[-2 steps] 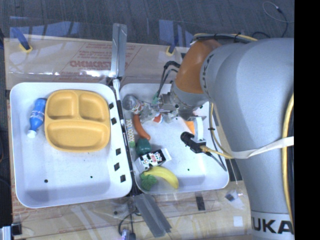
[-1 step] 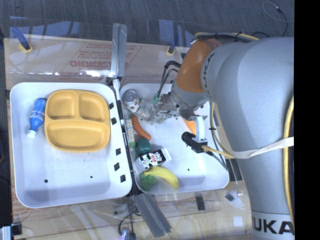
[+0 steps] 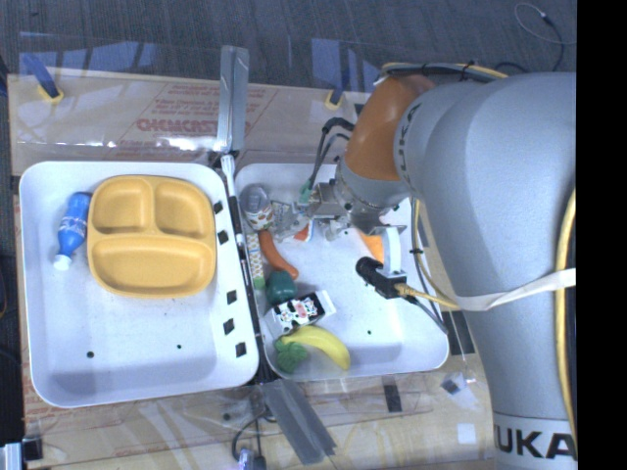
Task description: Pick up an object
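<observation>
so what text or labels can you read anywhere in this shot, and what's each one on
"UKA": white letters on the arm's grey base, cut off at the left by the arm's edge.
Red print on the clear sheet behind the bins: reversed and too blurred to read.
Blue bottle label: too small to read.
Black-and-white card: markings, no readable text.

So the bench (image 3: 147,116) has a pale top with some mirrored red printing showing near the far edge, under a clear sheet. Two shallow white bins sit right on it, side by side and touching along the middle. The left bin (image 3: 118,360) takes up the left half, the right bin (image 3: 392,346) is partly covered by the arm. A grey metal strip (image 3: 233,96) stands at the far end of the seam between them, and another grey piece (image 3: 299,419) lies at the near end.
</observation>
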Robot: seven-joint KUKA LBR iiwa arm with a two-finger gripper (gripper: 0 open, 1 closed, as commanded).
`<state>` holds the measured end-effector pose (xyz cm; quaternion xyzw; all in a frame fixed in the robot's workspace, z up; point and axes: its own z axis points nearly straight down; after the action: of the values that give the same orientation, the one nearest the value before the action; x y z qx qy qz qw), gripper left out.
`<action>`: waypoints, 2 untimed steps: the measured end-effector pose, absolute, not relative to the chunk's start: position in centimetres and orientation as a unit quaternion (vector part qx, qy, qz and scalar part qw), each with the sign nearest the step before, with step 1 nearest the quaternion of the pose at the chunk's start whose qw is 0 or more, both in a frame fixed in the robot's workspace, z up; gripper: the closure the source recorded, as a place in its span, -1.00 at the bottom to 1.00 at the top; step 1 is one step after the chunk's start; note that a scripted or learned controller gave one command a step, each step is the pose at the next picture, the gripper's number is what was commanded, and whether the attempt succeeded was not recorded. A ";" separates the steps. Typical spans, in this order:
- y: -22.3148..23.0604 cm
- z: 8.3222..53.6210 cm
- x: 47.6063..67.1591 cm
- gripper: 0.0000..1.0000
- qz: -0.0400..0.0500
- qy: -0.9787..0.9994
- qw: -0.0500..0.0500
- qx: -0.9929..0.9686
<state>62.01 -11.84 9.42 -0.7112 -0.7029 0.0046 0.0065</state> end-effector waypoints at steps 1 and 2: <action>-11.9 10.0 61.9 1.00 0.007 -0.704 0.010 -0.710; -11.8 10.0 62.0 -1.00 0.007 -0.705 0.009 -0.709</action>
<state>61.98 -11.79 10.03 -0.7094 -0.7047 0.0067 0.0093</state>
